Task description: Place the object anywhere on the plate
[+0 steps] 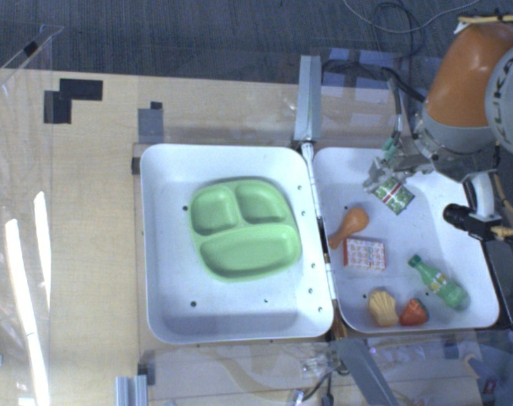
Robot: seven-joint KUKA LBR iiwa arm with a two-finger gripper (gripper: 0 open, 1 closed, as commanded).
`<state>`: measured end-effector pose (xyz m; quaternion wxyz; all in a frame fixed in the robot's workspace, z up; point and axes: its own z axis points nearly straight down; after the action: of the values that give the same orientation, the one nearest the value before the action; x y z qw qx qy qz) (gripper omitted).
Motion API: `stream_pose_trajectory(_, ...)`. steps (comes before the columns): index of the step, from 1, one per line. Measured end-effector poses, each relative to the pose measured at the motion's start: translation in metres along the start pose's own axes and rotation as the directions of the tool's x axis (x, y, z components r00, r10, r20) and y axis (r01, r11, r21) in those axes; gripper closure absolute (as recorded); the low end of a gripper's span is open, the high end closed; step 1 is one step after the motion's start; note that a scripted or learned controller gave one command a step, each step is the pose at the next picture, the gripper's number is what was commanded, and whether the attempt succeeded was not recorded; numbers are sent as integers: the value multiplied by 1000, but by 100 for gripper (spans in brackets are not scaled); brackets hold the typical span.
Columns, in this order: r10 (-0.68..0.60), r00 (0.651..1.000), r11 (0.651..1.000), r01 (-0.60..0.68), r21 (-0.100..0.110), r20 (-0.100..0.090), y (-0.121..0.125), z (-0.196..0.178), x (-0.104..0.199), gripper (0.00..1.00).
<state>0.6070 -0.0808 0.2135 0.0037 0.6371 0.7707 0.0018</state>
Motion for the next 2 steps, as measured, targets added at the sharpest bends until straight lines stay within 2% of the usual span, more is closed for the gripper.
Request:
stream_pose_trajectory(1, -243, 970, 970, 243, -1, -3, -7, -28, 106, 100)
stream_pose_trajectory(2, -258, 966, 966, 258, 2, -4, 12, 28, 157, 100)
